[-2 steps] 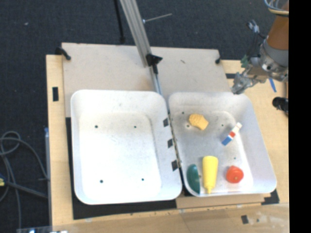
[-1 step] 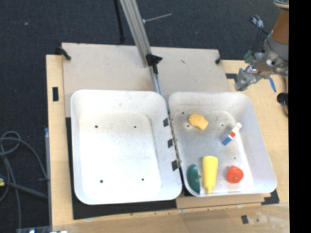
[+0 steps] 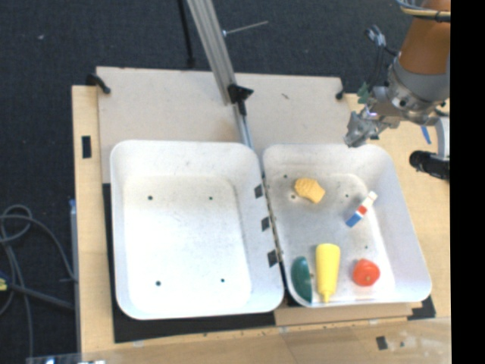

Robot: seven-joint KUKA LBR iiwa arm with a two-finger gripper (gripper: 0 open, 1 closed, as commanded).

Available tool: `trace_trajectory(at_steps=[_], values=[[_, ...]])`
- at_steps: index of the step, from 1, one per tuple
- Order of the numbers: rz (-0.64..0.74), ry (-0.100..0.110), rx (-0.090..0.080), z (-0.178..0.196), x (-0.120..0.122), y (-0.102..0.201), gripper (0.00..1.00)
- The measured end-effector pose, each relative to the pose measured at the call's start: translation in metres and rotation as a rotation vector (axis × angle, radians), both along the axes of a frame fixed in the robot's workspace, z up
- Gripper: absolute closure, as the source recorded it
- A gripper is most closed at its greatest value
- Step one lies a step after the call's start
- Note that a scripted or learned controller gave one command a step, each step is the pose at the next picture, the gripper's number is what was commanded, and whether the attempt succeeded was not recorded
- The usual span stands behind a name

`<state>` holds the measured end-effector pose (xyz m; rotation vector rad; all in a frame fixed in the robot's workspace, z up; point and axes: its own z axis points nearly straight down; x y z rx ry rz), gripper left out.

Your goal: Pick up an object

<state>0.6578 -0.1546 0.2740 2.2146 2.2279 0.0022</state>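
Presently catalogued, subjectless and item by item:

Table (image 3: 87, 203): pale wood, carrying two shallow white bins side by side.

Left bin (image 3: 121, 226): white, speckled, a few dark dots on its floor.

Right bin (image 3: 405, 226): white, holding five small things.
- Yellow lumpy toy (image 3: 309, 189), toward the far left part of the bin floor.
- Small white bottle with red and blue parts (image 3: 361, 210), lying tilted, right of the lumpy toy and apart from it.
- Green piece (image 3: 302, 276), against the near left corner.
- Yellow bottle (image 3: 327, 271), lying lengthwise just beside the green piece.
- Red ball (image 3: 366, 272), right of the yellow bottle, near the front wall.

Arm (image 3: 424, 44): grey with an orange band, entering from the right.

Claw (image 3: 358, 133): poised over the far rim of the right bin, well apart from every item; nothing seen between its fingers; degree of opening not discernible.

Metal rail (image 3: 216, 48): slanting from the top toward the gap between the bins.
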Motion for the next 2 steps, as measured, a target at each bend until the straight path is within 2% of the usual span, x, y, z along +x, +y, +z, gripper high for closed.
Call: trace_trajectory(at_steps=[2], values=[[-0.001, 0.002, -0.001, -0.023, -0.045, 0.082, 1.0]])
